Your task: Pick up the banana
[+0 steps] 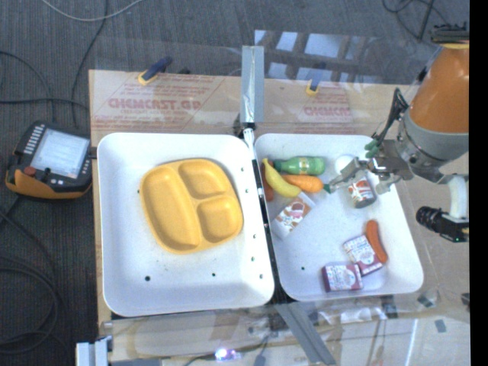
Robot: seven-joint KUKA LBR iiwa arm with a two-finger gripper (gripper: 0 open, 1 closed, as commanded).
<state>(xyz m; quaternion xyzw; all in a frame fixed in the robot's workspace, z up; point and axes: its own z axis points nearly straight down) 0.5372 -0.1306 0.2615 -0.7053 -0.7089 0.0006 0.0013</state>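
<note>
Yellow banana lies left of jaws, well apart; jaws' state unclear.

Seen from above: a table with a pale, printed brown top, bearing two shallow white bins side by side, touching along their inner rims. Left bin and right bin filling most of the top. Near the far edge, a blue-and-yellow clamp on the left and a smaller one on the right. Between them, an upright metal bar.
</note>
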